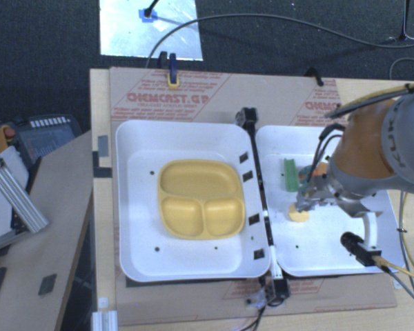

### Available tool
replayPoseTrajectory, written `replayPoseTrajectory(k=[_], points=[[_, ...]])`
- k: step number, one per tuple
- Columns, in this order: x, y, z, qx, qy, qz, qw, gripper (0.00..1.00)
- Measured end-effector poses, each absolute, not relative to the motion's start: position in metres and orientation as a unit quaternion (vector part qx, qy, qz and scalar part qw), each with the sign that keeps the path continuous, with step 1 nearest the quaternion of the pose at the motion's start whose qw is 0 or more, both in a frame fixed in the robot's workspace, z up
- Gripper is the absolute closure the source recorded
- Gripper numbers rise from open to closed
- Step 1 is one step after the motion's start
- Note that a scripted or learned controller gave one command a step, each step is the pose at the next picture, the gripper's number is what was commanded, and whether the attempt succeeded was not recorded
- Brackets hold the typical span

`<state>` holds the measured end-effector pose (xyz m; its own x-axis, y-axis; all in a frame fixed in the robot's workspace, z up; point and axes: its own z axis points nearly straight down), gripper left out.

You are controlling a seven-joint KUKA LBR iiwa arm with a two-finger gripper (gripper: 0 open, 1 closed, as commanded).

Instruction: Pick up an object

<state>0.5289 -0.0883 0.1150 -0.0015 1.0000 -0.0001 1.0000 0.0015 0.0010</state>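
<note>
The arm hangs low over the right bin (290,254), gripper (305,203) right above the small yellow piece (299,215) beside the green block (290,174), seemingly lining up a grab, though its grip can't be read.

**Bench and what rests on it**

The bench (100,102) has a pale wooden top, covered over most of its surface by a brown cardboard sheet (214,92) printed with red lettering. Two shallow white bins sit side by side on the sheet, touching along a dark seam with black clips. The left bin (134,185) is the larger in view; the right bin (317,254) lies partly under the arm. A yellow clamp (172,71) grips the sheet's far edge, above the left bin. A small black clip (315,78) sits at the far edge above the right bin. Cables (262,298) trail at the near edge below the seam.
</note>
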Motion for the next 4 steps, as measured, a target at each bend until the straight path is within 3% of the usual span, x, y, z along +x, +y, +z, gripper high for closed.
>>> replayPoseTrajectory(k=[3,4], points=[[0.533,-0.095,0.262,0.706,0.709,0.0021,0.003,1.0],[0.533,-0.042,0.246,0.704,0.71,0.0013,0.0,1.0]])
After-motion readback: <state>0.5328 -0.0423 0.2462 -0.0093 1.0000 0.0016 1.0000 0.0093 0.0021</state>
